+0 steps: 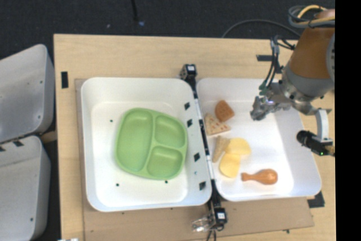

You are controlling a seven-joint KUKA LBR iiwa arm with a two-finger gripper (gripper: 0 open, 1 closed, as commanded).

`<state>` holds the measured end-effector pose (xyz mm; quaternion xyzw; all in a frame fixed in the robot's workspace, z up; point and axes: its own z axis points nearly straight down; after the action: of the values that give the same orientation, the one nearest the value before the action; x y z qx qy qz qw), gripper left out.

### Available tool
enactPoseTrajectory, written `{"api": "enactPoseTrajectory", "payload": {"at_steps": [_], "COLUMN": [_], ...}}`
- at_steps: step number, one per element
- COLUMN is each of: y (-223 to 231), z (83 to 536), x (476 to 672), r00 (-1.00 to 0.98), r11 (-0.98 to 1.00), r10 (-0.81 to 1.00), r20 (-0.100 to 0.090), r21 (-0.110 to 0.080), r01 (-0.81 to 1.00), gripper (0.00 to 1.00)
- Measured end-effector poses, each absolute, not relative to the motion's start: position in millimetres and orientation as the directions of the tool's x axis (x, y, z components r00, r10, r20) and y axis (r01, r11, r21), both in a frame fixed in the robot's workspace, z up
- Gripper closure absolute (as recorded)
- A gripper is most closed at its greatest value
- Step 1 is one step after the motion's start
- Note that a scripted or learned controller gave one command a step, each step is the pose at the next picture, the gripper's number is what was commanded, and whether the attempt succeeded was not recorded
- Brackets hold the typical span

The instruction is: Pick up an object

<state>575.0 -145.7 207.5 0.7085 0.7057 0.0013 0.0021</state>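
Camera view: brown drumstick [261, 176] lying flat; yellow pieces [233, 157] beside it.

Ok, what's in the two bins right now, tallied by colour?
Green: 1, the divided plate in the left bin.
Brown: 2, the toast-like piece and the drumstick.
Tan: 2, the cracker and the wedge.
Yellow: 2, two lumps.
Total: 7; the last six lie in the right bin.

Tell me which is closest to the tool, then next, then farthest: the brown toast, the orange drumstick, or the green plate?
From the tool:
1. Brown toast, just left of it in the right bin.
2. Orange drumstick, near that bin's front edge.
3. Green plate, over in the left bin.
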Motion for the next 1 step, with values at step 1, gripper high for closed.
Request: {"api": "enactPoseTrajectory", "payload": {"at_steps": [1], "y": [-97.3], "z": [203.9], "x": [574.8], "r00": [-0.006], "r11": [0.006], "r10": [1.0], "r20": [0.001], "r21": [0.0], "r01": [1.0], "gripper": [1.0]}}
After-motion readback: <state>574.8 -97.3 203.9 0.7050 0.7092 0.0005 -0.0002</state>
